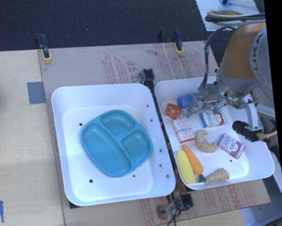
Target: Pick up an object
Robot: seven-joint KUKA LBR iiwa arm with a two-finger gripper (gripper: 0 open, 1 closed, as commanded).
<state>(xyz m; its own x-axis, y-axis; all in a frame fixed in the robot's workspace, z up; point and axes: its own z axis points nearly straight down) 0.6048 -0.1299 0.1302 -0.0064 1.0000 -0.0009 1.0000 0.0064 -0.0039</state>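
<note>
Gripper, finger state indiscernible, poised low over the right bin beside a blue object and small carton, plausibly selecting among the clustered toy foods; left bin holds a blue divided plate.

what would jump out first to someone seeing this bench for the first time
The big blue divided plate sits alone in the left bin. Next comes the cluster of small play foods in the right bin, with a corn cob and carrot lying side by side near its front left. The grey and orange arm looms over that bin's far right corner.
</note>
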